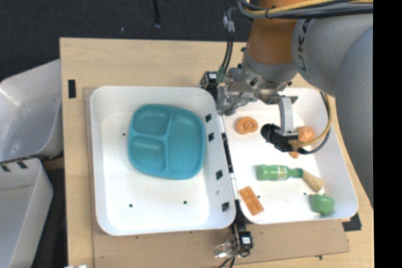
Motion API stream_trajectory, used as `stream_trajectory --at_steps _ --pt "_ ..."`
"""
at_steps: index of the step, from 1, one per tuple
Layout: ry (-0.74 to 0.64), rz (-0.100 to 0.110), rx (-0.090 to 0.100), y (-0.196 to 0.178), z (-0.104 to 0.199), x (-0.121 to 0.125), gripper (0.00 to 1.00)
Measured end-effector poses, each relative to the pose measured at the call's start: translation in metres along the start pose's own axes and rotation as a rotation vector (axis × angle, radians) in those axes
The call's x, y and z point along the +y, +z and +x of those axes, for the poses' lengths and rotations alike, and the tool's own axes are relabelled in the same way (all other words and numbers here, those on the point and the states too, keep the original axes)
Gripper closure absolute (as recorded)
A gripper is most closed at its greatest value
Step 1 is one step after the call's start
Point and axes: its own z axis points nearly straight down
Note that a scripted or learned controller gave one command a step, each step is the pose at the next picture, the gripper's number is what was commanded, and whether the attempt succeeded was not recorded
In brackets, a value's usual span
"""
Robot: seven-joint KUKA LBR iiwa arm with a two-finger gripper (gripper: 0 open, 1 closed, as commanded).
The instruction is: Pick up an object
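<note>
Orange block (pixel 250 200) lay by the near-left corner of the right bin (pixel 282 198). Gripper (pixel 231 101) hung over that bin's far-left corner; open or clenched, could not tell. Likeliest target was the orange ring (pixel 246 125), just beside it: descend centred, clear of the bin wall. Count: one block, one ring, one green bottle (pixel 278 172), one cone (pixel 313 182), one green fruit (pixel 322 204), one orange ball (pixel 306 134), and one teal plate (pixel 167 140) in the left bin (pixel 113 198).
</note>
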Motion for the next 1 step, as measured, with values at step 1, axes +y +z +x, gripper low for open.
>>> stream_trajectory --at_steps 1 --pt "0.000 0.002 0.000 -0.0027 0.0478 -0.0138 1.00"
